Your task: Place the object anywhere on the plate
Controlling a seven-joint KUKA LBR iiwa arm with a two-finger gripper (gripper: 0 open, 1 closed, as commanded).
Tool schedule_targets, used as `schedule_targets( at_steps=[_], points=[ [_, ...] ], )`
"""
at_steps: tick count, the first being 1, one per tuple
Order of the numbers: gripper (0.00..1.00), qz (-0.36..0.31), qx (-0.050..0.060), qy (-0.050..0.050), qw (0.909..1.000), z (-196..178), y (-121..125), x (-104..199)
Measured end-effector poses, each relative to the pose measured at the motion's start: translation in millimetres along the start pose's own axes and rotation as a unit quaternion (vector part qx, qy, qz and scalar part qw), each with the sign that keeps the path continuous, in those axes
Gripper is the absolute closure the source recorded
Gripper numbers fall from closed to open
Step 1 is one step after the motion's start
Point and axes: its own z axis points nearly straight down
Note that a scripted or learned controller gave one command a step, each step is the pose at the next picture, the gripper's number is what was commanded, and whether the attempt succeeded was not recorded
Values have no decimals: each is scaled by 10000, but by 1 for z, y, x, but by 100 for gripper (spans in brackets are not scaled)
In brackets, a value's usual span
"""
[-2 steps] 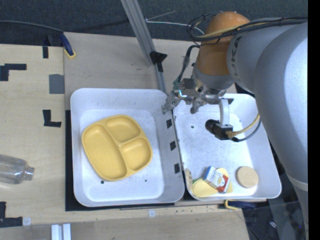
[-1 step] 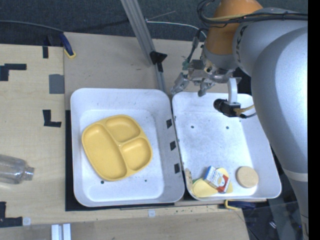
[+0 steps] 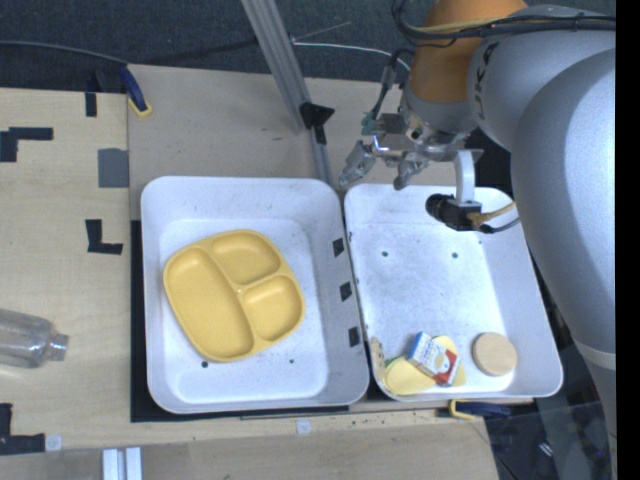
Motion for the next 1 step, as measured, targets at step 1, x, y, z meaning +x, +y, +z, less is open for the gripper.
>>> schedule_targets(
  at_steps=[1],
  points=[
    [0,17,9,-18,10000,24,10,-24]
  ],
)
